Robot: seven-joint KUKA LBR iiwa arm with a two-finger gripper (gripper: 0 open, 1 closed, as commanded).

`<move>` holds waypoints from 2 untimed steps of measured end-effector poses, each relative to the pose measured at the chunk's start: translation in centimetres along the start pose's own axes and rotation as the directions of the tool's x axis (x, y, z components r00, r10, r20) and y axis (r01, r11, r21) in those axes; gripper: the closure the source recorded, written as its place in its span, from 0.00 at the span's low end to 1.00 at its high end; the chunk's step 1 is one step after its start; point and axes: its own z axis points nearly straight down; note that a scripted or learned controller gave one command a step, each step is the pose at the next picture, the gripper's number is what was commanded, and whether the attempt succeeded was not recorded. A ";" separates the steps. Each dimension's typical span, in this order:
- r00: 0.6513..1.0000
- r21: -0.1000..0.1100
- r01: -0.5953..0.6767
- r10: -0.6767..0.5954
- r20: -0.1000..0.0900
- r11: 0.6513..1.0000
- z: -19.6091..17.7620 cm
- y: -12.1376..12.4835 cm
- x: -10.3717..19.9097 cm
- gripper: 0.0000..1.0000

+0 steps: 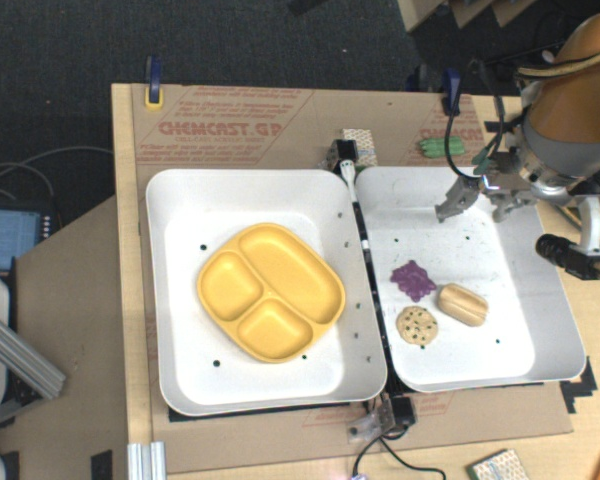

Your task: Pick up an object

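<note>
In the right bin lie three small things: a purple bunch of grapes, a round speckled cookie and a tan bread roll. They sit close together in the bin's near left part. My gripper hangs over the far part of this bin, well behind the three things and slightly to their right. It stands open with nothing between its fingers. The grey arm with its orange band comes in from the upper right.
The left bin bears a yellow three-compartment plate in its middle. A raised divider runs between the two bins. A green clip lies on the cardboard behind the right bin.
</note>
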 end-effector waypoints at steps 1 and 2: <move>1.000 0.003 -0.001 0.001 -0.002 1.000 12.3 -4.1 2.1 0.00; 1.000 -0.004 0.001 -0.001 0.001 1.000 11.7 -0.6 1.2 0.00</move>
